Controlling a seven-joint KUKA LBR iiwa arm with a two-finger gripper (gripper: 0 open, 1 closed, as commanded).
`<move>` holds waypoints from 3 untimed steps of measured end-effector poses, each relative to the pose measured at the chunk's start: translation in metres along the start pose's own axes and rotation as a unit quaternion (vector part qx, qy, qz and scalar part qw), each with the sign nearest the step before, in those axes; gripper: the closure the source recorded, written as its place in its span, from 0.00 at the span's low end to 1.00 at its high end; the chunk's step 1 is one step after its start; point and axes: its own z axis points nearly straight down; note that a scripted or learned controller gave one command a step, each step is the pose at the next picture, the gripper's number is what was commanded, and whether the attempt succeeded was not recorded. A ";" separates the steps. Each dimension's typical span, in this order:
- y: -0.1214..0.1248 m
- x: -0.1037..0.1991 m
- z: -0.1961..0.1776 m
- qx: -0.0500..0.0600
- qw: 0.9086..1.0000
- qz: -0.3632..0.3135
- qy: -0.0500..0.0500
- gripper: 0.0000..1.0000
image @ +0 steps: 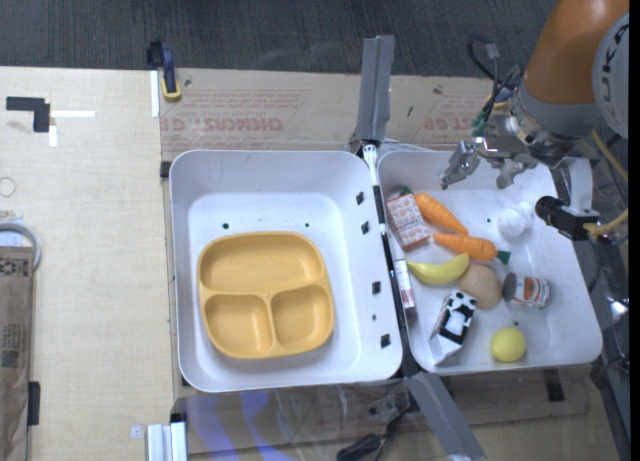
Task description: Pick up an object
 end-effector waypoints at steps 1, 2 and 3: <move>-0.027 -0.030 0.061 0.000 0.999 0.038 0.000 0.00; -0.034 -0.022 0.123 -0.001 0.999 -0.051 0.000 0.00; -0.034 -0.024 0.114 0.000 0.999 -0.049 0.000 1.00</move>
